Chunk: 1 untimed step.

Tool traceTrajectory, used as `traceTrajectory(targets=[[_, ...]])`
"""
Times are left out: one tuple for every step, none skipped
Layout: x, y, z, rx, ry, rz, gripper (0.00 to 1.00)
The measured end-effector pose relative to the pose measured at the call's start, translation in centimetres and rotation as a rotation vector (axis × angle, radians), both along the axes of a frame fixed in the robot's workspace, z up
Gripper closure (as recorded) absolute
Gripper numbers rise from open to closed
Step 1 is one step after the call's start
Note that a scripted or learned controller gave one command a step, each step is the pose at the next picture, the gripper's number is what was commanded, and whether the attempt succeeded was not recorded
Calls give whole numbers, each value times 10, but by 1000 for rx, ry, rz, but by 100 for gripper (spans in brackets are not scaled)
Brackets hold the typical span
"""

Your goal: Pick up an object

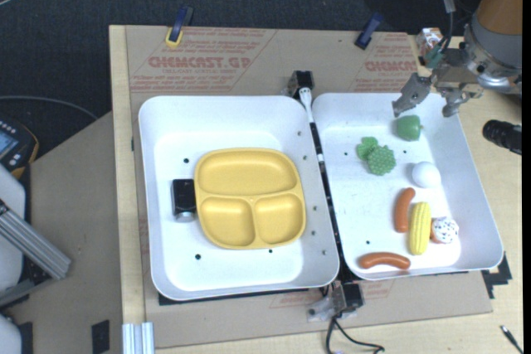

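Your hand [432,100] hangs over the far end of the right bin [473,178], its 2 fingers spread apart with nothing between them, which reads as a pose readied for descent. Directly beneath and just nearer lies a green piece [407,127], the likeliest target. Further toward the near rim from the hand sit a broccoli floret [377,156], a white egg [426,174], a corn cob [419,227] and 2 sausages. Left of the hand, the other bin holds a yellow tray [248,196].

The gripper [431,99], fingers spread, hovers above a green object [407,128] in the right bin [473,178].
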State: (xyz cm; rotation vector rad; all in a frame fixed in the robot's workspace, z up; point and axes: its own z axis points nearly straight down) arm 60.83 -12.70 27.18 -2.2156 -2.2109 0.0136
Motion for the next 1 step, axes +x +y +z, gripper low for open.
traceTrajectory(targets=[[2,0,8,-2,-14,2,0]])
